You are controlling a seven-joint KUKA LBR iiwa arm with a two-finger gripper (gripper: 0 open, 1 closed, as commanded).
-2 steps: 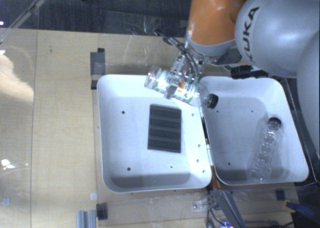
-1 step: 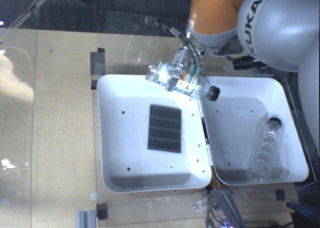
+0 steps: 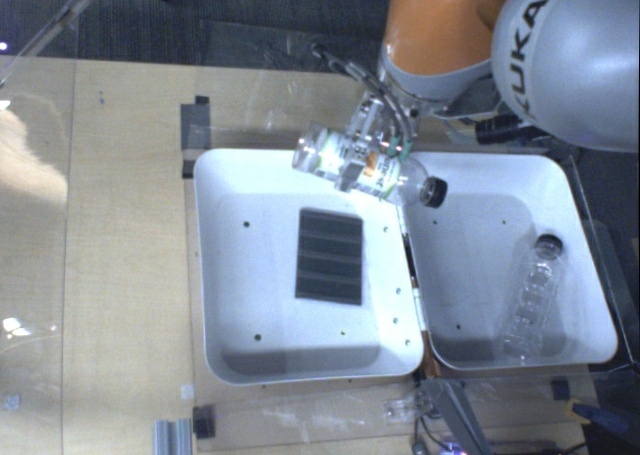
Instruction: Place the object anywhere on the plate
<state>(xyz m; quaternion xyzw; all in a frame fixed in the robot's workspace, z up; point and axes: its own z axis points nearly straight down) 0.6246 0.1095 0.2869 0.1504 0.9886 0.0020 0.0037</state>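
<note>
Clear bottle [image 3: 355, 165] gripped crosswise in hand [image 3: 368, 158] above bin edge; slick plastic could slip short of dark plate [image 3: 329, 255].

Bins [image 3: 230, 243]: white. Plate [image 3: 330, 255]: dark grey, ribbed. Bottle [image 3: 530, 298]: clear. Tabletop [image 3: 120, 273]: pale wood. Arm [image 3: 570, 43]: grey, orange band.

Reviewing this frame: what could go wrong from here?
1. The clear bottle at the gripper hangs over the left bin's back rim; released here, it might miss the dark ridged plate.
2. Being round, it could roll off the plate.
3. A second clear bottle lies in the right bin, untouched.
</note>
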